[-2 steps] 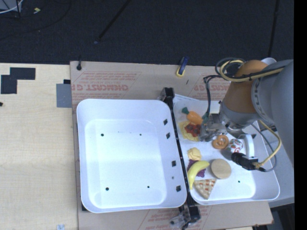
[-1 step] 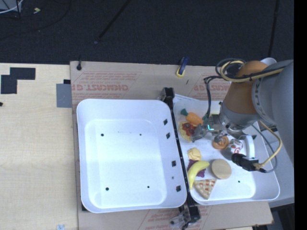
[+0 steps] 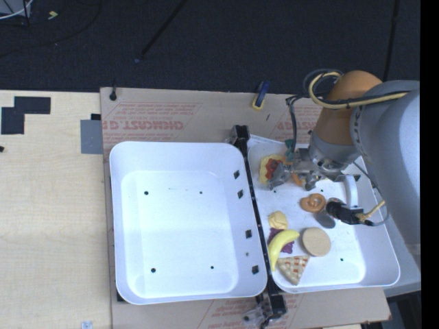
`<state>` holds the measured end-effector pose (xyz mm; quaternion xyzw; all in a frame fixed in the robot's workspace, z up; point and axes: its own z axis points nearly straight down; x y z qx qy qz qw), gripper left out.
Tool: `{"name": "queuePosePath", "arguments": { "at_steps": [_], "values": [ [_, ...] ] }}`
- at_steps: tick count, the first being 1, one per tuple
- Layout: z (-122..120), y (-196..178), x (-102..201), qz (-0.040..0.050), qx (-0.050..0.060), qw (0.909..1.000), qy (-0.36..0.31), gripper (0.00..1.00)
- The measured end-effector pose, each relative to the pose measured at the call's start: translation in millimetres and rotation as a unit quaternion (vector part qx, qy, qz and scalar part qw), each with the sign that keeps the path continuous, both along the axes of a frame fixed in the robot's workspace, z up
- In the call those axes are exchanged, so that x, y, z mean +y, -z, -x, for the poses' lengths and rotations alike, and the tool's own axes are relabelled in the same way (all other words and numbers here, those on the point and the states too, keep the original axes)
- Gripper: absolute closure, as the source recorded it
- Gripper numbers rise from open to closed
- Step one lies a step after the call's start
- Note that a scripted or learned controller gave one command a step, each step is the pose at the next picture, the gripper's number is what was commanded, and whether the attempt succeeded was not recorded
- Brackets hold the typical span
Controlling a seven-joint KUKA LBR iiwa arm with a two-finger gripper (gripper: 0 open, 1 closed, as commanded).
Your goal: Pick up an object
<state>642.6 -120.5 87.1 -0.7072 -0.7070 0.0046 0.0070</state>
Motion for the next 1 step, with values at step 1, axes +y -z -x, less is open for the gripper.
{"name": "queuePosePath", "arguments": {
  "at_steps": [1],
  "values": [
    [1.2, 1.0, -24.9, 0.0005, -0.002, 1.0, 0.001, 0.0]
  ]
}}
